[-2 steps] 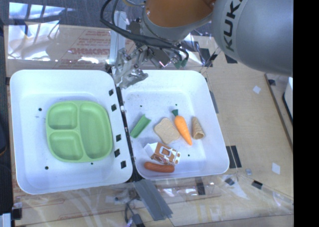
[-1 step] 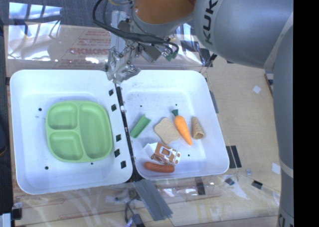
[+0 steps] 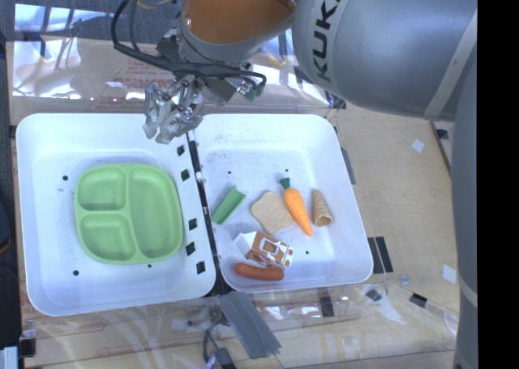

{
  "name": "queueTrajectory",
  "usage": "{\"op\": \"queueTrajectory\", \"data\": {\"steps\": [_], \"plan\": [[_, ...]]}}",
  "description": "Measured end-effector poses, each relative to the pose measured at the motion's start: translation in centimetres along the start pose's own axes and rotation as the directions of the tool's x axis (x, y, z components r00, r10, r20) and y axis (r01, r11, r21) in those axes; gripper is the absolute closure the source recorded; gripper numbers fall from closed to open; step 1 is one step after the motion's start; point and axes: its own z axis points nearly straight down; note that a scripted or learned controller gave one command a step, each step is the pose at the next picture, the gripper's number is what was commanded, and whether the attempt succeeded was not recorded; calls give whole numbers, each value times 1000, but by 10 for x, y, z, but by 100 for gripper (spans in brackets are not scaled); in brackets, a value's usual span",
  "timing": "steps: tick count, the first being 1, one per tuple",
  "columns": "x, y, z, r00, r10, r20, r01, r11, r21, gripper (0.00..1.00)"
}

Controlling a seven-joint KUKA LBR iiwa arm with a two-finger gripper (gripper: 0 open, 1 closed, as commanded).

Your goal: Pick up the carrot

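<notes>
Two neighbours | carrot (image 3: pixel 297 208) between bread slice (image 3: pixel 271 213), cone (image 3: pixel 322 208)

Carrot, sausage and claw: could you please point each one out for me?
carrot (image 3: pixel 298 209): camera view, middle of its orange body.
sausage (image 3: pixel 259 272): camera view, middle of its length.
claw (image 3: pixel 168 128): camera view, between the fingertips.

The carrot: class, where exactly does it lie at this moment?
The carrot lies in the right bin, toward its right half, between the bread slice and the ice-cream cone.
</notes>
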Motion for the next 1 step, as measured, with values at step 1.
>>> {"op": "queueTrajectory", "data": {"steps": [1], "plan": [[37, 91, 53, 987, 159, -5, -159, 987, -3, 100]]}}
